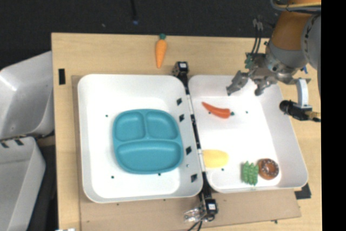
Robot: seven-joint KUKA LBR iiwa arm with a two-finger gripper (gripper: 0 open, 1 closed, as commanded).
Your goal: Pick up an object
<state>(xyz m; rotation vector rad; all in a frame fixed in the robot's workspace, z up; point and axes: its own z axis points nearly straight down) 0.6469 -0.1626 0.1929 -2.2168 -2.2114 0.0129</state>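
Gripper open wide, empty, above right bin. Red pepper at seven o'clock. Risk: slipping off its rounded skin.

The bench is pale tan wood, set against a dark, near-black floor. Both bins are plain white, the left bin and the right bin alike. A teal-blue divided plate lies in the left one. The carrot on the bench is orange with a small green top. In the right bin there is a red-orange chili pepper with a dark stem, a yellow piece, a bright green bumpy piece, and a brown doughnut with pale specks. The arm is grey with an orange band.
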